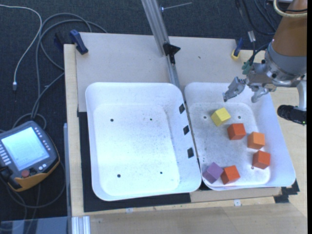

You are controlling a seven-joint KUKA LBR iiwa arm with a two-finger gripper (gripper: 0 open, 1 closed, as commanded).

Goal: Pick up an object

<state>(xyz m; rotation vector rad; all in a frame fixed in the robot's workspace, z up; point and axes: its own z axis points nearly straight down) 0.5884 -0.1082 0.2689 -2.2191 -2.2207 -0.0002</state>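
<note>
1. I see two white bins (131, 94), both speckled with fine dark dots; the bench (122, 52) is pale beige.
2. One yellow cube (221, 116); one purple cube (213, 172); four orange cubes (236, 131).
3. The arm (292, 28) is grey with an orange band; the gripper (246, 92) is metallic grey.

Speckled white bins (131, 99) look like smooth plastic; blocks (236, 131) perhaps matt wood.
</note>
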